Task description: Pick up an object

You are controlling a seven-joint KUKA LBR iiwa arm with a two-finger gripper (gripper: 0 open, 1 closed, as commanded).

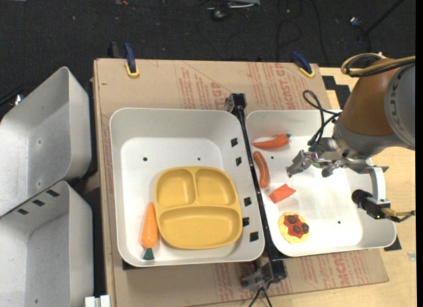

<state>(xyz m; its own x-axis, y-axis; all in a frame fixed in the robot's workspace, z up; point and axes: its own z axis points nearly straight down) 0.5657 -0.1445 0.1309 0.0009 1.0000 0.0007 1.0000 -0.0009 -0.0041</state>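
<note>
So we're looking at the gripper [299, 164] hanging over the right bin [344, 229], and honestly we can't tell if it's wide or narrow. Nearest pick is the hot dog [262, 169], just to its left, long axis running up-down along the divider. An orange chili pepper [271, 142] sits above it, a red wedge [282, 193] below. Cardboard [198, 87] lettering is too faint for us to read.

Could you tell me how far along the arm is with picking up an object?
Nothing looks picked yet. The gripper hangs over the right bin, near the orange block and sausage, with nothing visibly between its fingers. Still left: closing on an item and lifting it.
</note>
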